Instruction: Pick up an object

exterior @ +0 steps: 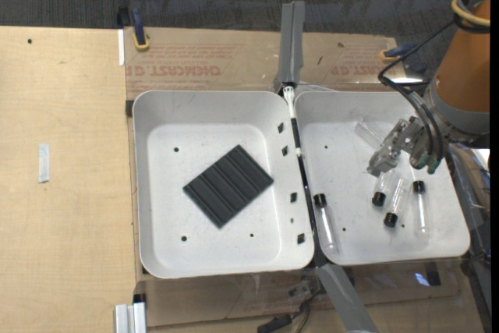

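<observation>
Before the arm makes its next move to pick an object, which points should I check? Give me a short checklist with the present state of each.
1. Gripper is over the right bin: ok.
2. A target lies near it: ok, clear tubes with black caps lie just below it.
3. Something is held between the fingers: cannot tell, metal parts and clear tubes overlap there.
4. Fingers open enough to grasp: cannot tell.
5. Tubes apart from each other: not ok, three lie close together; one tube lies alone by the left wall.
6. Black ribbed pad lies flat in the left bin: ok.
</observation>
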`<control>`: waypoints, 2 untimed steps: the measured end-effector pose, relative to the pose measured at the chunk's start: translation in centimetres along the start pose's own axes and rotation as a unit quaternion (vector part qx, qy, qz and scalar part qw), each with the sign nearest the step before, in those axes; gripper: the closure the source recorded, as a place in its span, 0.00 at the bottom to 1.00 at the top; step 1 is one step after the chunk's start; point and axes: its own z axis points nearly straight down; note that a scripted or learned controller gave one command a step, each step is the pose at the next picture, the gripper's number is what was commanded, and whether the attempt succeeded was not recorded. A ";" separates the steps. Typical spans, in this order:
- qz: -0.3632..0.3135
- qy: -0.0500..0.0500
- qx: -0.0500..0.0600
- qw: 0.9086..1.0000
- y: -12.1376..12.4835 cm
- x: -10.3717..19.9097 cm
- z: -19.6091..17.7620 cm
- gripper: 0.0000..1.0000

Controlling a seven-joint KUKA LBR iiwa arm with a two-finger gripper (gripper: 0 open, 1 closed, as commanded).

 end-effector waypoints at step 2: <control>-0.204 0.001 0.000 0.979 -8.1 -2.8 10.9 0.00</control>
